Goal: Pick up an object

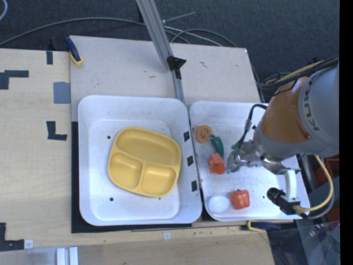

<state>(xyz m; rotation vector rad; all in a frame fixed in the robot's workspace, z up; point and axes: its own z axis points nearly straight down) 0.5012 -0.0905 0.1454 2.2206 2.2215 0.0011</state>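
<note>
End effector (233, 163) beside orange block (216, 163); finger spread too unclear to tell.

A pale wooden bench (33, 148) carries grey tape marks beside a beige board (138, 65). Behind the board lies dark carpet (248, 10) crossed by cables (83, 22). A metal rail (154, 24) slants over the board.

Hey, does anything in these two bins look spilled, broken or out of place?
Nothing stands out. The yellow divided plate lies flat in the left bin, slightly turned; the small toys sit loose in the right bin near the end effector.
</note>
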